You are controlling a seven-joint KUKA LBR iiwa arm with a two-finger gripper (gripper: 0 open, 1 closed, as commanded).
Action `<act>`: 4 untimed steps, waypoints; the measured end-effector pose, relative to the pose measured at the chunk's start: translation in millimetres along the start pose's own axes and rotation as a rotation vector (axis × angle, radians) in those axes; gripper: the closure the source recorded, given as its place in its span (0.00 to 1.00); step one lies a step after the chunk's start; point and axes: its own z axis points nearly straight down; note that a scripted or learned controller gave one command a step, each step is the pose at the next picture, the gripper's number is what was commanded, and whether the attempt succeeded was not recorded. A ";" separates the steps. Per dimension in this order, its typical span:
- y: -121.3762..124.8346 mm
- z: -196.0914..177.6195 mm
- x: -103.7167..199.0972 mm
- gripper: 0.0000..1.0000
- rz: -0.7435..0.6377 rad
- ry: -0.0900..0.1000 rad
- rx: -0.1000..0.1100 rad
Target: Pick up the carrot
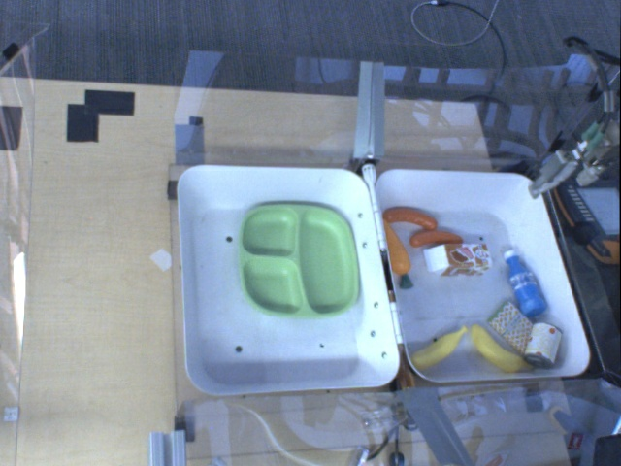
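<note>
- Your carrot lies untouched in the right bin, at mid-frame, pressed along the bin's left wall, its dark green end pointing toward the bottom of the frame.
- Just right of it lie two sausages and a small carton; the bottle and two bananas sit farther right and lower.
- The tool hangs at the right edge of the frame, over the bin's upper right corner, well apart from the carrot. You cannot tell how wide it stands.
- Nothing is done yet by the look of it: approach, grasp and lift all remain.
- The green plate rests in the left bin.
</note>
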 end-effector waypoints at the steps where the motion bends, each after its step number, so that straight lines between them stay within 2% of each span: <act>1: 48.8 72.6 20.7 0.00 0.058 0.003 0.004; 2: 21.4 43.1 71.8 0.00 0.193 0.003 0.004; 3: -0.8 176.5 116.2 0.00 0.147 0.004 0.005; 4: 1.1 167.5 115.8 1.00 0.146 0.003 0.002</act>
